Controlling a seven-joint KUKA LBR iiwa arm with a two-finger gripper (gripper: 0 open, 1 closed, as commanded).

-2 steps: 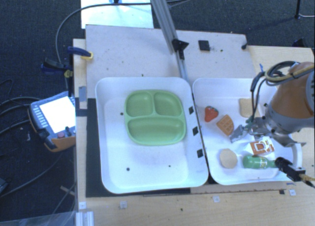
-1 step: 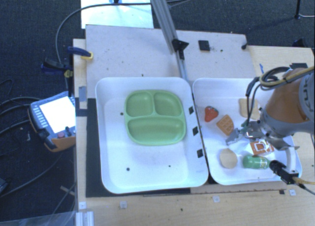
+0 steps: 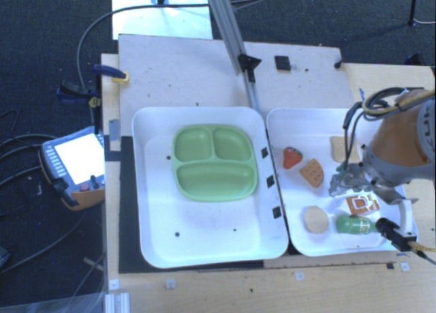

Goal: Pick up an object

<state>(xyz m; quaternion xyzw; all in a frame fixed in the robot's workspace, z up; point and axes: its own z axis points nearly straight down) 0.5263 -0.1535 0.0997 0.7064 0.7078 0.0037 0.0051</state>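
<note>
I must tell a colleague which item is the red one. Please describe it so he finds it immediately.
Look in the right white bin, on its left side near the divider. The red strawberry-shaped toy lies there, left of the orange waffle-patterned piece; it is that bin's one red item.

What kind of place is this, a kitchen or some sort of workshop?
Most likely a robotics lab, not a kitchen. A grey and orange robot arm reaches over two white bins of toy food, cables trail across the carpet, and a handheld control pad lies beside the bench.
</note>
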